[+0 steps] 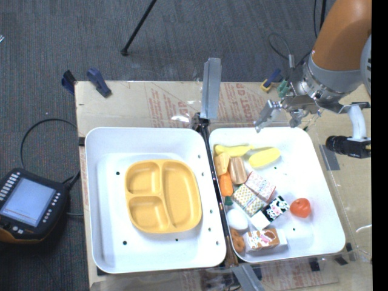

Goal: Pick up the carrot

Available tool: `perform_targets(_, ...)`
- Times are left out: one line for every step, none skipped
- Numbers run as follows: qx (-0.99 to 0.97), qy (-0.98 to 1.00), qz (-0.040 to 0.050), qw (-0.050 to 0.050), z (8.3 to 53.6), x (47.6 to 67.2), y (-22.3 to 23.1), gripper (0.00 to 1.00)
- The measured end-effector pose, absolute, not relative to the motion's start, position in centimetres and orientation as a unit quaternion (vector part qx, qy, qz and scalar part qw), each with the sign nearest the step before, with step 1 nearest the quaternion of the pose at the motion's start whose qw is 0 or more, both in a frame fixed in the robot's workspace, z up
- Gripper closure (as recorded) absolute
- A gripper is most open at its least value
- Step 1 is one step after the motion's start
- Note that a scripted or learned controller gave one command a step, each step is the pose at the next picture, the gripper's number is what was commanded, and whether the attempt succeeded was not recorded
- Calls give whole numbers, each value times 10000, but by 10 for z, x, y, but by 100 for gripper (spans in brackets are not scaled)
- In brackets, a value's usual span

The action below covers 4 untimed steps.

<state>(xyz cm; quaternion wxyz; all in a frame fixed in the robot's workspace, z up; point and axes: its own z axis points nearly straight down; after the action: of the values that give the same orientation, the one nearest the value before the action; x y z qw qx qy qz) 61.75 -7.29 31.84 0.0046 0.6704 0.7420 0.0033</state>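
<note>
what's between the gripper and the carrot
In the camera view, the yellow banana and a brown bread roll lie between the gripper and the carrot.

Gripper [280, 115] hangs over the back edge of the right bin [321, 220]. Carrot [225, 185] lies in that bin, down and left of the gripper, against the left wall. Cartons [254, 194] sit just right of the carrot, nearer the gripper's side. Tomato [300, 208] lies well below the gripper, right of the cartons. Egg [237, 219] lies below the carrot. Left bin [100, 223] sits far left of the gripper, with a tray [162, 196] in it.
</note>
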Motion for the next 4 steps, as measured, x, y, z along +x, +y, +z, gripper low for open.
perform_targets(6222,7828,-18,-25,261,617,-73,0)
perform_targets(5655,8247,-24,-45,184,577,-34,0)
perform_targets(5640,8257,15,19,90,565,-90,0)
perform_targets(5282,8491,-15,-25,91,643,-95,0)
